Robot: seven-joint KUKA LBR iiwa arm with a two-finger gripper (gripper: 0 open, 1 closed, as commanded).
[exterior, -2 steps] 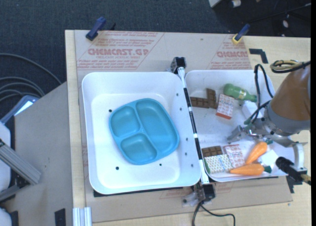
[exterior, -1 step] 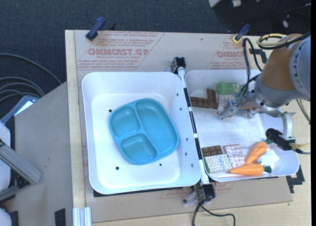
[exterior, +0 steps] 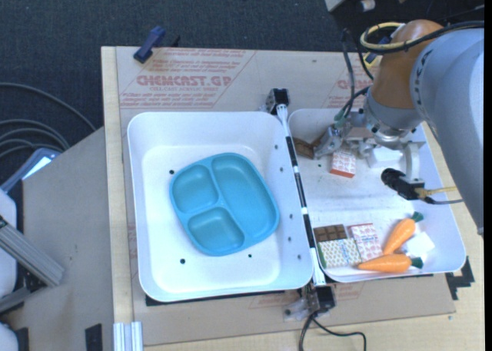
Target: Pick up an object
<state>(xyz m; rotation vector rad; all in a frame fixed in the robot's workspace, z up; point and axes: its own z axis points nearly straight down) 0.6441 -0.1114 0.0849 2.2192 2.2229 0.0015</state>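
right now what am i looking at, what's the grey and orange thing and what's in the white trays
One fixed camera looks down at a slant on a bench. The grey machine with the orange band is a robot arm reaching in from the right; its gripper hangs over the right bin. Just below it is a small red and white box; whether it is gripped, I cannot tell. That bin also has two toy carrots and some small patterned packets. The left bin holds a blue divided plate.
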